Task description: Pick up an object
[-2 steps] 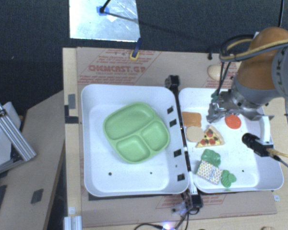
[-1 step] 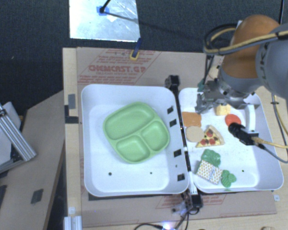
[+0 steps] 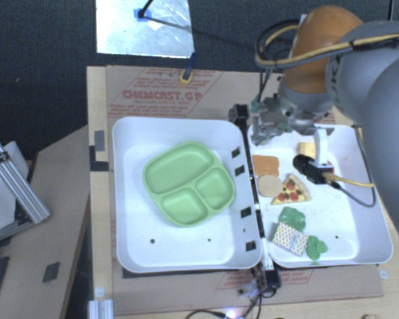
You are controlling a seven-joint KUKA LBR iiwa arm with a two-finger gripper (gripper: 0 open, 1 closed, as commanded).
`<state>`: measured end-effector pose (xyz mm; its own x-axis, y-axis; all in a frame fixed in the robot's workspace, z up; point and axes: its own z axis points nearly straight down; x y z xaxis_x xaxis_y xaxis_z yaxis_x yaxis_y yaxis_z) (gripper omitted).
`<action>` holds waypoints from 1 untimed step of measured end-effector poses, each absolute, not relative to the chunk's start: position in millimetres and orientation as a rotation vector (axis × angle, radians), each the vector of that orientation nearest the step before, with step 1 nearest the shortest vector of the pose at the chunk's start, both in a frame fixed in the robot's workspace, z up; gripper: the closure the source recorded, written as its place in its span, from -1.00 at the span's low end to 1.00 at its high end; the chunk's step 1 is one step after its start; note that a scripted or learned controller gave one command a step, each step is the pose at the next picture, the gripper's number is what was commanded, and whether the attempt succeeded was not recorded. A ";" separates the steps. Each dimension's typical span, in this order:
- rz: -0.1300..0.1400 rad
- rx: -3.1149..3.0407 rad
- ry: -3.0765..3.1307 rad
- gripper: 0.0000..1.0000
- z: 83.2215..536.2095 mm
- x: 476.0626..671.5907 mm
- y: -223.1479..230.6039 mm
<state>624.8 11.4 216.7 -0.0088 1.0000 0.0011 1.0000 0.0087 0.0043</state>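
Probably light and stiff, the toy pizza slice (image 3: 291, 190) suits an edge pinch, though whether the gripper (image 3: 263, 133) is parted or together I cannot tell.

arm (image 3: 379, 78) cut off at right edge; pincer (image 3: 263, 135) fingers indistinct.

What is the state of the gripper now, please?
Gripper: above the right bin's far left corner; open or closed cannot be told.

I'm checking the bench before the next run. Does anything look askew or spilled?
Nothing is spilled or damaged. The green divided plate sits rotated in the left bin; toy foods, like the pizza slice, lie scattered in the right bin.
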 end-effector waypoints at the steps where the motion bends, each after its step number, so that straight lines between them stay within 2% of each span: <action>1: 0.001 2.215 2.227 1.00 217.1 617.5 15.8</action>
